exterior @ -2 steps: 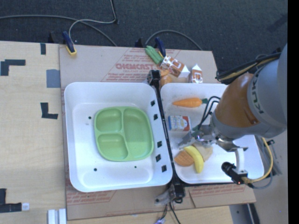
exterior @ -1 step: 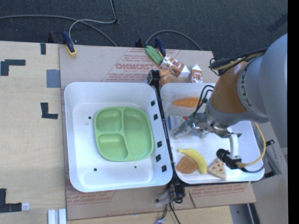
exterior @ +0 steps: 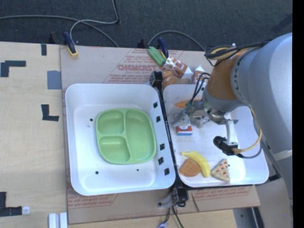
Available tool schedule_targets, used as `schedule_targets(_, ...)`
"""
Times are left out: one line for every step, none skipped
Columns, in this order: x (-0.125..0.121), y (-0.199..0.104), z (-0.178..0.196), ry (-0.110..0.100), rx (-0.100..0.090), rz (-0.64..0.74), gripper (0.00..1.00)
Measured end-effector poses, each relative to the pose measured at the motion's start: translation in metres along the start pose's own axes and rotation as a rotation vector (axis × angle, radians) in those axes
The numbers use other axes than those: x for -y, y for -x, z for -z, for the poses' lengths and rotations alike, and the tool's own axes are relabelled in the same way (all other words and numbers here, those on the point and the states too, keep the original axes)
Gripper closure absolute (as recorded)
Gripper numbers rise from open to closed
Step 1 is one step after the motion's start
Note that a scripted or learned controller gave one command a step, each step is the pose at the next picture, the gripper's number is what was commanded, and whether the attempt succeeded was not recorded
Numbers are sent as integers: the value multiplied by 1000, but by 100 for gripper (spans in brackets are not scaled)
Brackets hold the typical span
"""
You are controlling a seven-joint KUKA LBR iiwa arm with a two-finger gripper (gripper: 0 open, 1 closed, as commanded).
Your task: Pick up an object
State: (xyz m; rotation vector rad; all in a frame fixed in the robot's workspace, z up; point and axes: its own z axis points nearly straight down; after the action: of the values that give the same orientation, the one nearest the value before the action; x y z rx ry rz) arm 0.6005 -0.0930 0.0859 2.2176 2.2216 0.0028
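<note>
**Bright, even light, soft picture**

Light falls evenly from above and the two white bins point(exterior: 76, 127) glare close to blown-out, their walls almost featureless. Shadows stay faint and short beneath the green plate point(exterior: 126, 136). Detail is soft and grainy throughout. The dark floor point(exterior: 190, 8) along the top of the frame sits murky.
</note>
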Motion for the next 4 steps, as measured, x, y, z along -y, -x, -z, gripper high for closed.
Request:
schedule_targets(-31,7,0,-1,0,1,0)
schedule_targets(-56,10,-1,-11,-2,-1,0)
schedule_targets(-63,11,-3,-31,-5,-5,0)
schedule_targets(-63,12,-3,-31,-5,-5,0)
